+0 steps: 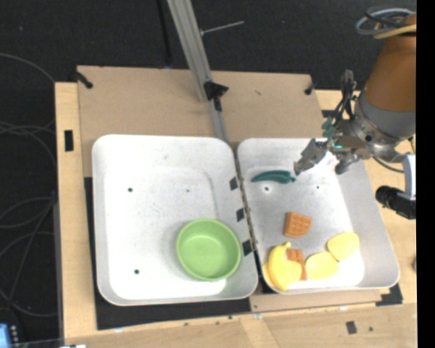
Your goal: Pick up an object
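My gripper (324,162) hangs over the far part of the right bin (362,194), its two fingers spread apart and nothing between them. Just left of it a dark green curved piece (273,177) lies on the bin floor. Nearer the front lie an orange waffle-like block (297,225), a smaller orange piece (296,256), and several yellow pieces, among them a round one (343,246) and a bigger one (279,267) in the front left corner. A green bowl (208,249) sits in the left bin (145,194) at its front right.
A grey metal pole (196,56) slants up from between the bins at the back. Black clips (241,209) sit on the divider between the bins. The bins rest on a tan wooden bench (167,100); cables lie on the dark floor at left.
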### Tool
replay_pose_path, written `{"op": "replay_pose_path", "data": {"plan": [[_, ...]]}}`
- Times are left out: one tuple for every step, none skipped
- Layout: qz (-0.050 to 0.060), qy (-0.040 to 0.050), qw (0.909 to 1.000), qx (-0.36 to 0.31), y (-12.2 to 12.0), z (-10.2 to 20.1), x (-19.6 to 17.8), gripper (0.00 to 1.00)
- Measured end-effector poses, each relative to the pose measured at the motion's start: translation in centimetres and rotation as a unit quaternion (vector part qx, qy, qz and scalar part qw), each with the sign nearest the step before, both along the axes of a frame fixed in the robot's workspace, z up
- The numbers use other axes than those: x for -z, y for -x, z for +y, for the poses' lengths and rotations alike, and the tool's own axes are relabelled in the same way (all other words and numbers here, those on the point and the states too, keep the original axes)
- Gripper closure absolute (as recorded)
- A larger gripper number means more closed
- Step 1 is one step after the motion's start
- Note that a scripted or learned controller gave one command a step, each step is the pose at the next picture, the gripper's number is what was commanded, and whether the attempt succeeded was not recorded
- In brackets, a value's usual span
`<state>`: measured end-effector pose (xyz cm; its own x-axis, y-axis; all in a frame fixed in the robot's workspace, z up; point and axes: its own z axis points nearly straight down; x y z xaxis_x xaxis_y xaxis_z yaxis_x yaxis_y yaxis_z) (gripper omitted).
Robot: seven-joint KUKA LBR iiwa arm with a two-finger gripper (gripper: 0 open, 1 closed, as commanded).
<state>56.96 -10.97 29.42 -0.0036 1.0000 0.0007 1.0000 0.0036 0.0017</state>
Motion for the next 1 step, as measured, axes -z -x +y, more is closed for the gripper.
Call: {"op": "replay_pose_path", "data": {"plan": [[0.0,-0.0001,1.0,0.0,0.0,0.0,-0.01,0.0]]}}
